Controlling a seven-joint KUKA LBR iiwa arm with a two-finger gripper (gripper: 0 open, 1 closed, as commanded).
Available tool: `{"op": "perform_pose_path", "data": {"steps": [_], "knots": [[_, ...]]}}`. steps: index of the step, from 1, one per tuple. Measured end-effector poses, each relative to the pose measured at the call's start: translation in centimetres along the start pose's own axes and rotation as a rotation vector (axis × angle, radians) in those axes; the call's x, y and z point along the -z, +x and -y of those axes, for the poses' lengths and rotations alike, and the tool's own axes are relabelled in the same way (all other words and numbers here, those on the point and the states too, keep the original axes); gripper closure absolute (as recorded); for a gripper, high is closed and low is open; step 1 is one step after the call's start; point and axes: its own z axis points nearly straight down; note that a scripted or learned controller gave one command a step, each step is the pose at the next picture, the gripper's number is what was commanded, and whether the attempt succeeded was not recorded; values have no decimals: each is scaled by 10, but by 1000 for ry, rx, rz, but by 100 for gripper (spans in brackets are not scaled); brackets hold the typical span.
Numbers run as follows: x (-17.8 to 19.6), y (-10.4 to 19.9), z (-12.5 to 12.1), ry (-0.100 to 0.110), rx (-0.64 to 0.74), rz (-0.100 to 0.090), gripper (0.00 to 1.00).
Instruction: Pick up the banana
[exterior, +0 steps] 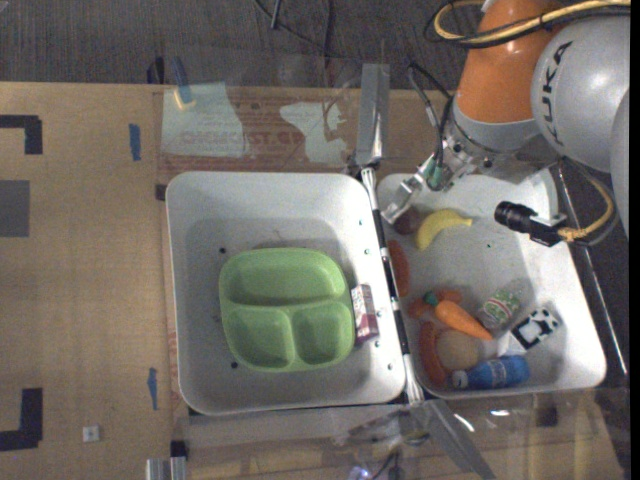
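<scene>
The yellow banana (441, 226) lies in the back left part of the right bin (580, 298), curved, with its tip pointing right. My gripper (402, 204) hangs over that bin's back left corner, just left of the banana and a little above it. Nothing shows held in it. A small dark object (405, 224) sits right under the gripper, next to the banana's left end.
The right bin also holds a carrot (462, 318), a red piece (399, 265), a green packet (498, 306), a black-and-white box (537, 328), a blue bottle (495, 372) and a tan round item (458, 348). The left bin (200, 228) holds a green divided plate (287, 306) and a small bar (363, 311).
</scene>
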Motion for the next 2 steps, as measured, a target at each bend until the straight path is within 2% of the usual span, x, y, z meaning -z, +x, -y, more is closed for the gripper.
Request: {"op": "perform_pose_path", "data": {"steps": [1, 2], "knots": [[0, -45, 34, 0, -15, 2, 0], [-99, -74, 63, -2, 138, 3, 0]]}}
